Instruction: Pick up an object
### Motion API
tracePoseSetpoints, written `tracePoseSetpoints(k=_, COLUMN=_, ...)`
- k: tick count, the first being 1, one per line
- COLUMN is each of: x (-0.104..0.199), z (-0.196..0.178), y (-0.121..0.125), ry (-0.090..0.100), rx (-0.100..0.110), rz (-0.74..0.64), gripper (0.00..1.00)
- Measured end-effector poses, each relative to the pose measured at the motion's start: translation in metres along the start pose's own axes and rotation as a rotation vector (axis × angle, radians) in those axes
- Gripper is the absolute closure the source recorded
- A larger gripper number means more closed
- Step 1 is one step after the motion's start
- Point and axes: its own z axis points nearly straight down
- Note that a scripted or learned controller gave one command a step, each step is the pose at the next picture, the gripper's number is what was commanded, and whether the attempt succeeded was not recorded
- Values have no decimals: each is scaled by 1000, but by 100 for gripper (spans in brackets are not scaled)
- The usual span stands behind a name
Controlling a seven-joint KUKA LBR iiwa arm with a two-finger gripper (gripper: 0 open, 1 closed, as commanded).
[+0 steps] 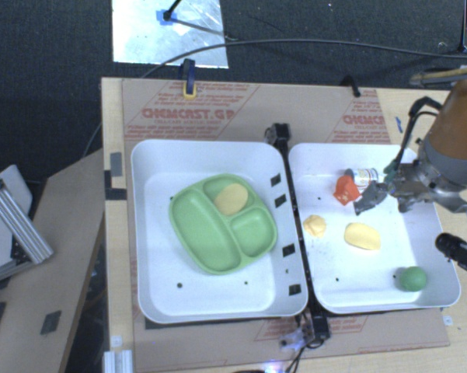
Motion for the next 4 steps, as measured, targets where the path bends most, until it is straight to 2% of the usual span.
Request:
tracePoseSetpoints(k=1, x=0, z=-5, y=2, ry=-2, rx=-11, rz=-2, gripper=0)
tracePoseSetpoints(k=3, x=-7, z=115, y=1, ry=-1, rx=-5, rz=1, gripper=0)
tracePoseSetpoints(k=4, x=-7, z=152, y=4, ry=-5, rx=-17, rz=0, gripper=0)
